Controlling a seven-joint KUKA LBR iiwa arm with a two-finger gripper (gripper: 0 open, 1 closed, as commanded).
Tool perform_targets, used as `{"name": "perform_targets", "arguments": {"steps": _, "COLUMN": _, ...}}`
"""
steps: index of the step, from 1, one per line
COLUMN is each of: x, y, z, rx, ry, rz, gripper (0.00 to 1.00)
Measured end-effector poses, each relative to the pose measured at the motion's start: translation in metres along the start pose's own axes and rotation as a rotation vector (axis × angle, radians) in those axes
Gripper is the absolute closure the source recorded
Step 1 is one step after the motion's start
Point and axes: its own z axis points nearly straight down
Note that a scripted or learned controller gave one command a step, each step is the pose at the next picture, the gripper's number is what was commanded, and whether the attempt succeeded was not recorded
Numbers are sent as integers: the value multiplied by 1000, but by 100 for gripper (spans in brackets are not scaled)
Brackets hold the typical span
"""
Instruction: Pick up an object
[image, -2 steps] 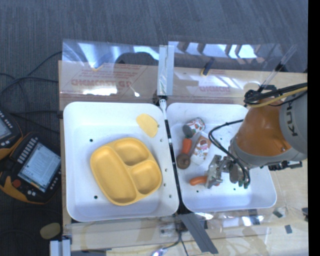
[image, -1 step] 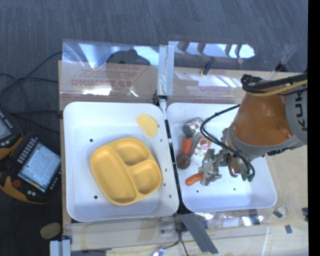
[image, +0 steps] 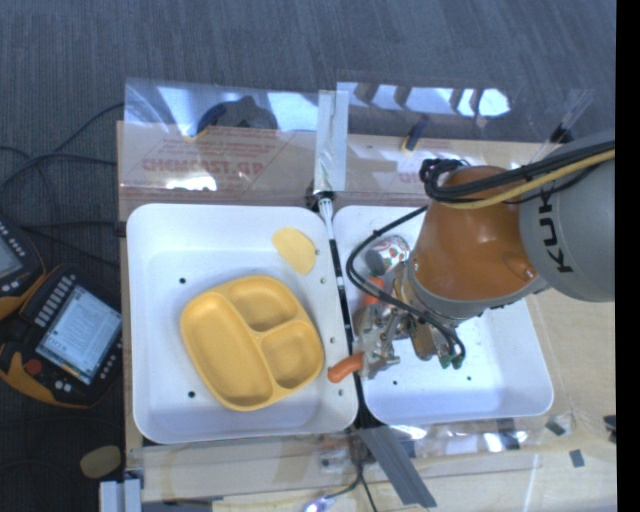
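My gripper (image: 381, 343) hangs low over the left part of the right bin (image: 500, 400), under the orange wrist band. A small orange carrot-like piece (image: 343, 369) lies on the rim between the two bins, just left of and below the gripper. Whether they touch is unclear. Another orange bit (image: 367, 296) shows at the gripper's upper left. A shiny grey object (image: 386, 254) lies further back in the right bin, partly hidden by the arm.
The left bin (image: 160, 400) holds a yellow divided plate (image: 250, 340) and a small pale yellow oval piece (image: 295, 249) near its back right corner. Black cables run along the divider. A handheld controller (image: 65, 335) lies left of the bench.
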Motion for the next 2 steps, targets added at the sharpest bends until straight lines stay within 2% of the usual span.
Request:
{"name": "perform_targets", "arguments": {"steps": 1, "x": -13, "y": 6, "z": -77, "rx": 1, "ry": -1, "rz": 315, "gripper": 100}}
{"name": "perform_targets", "arguments": {"steps": 2, "x": -4, "y": 47, "z": -29, "rx": 0, "ry": 2, "rz": 578, "gripper": 100}}
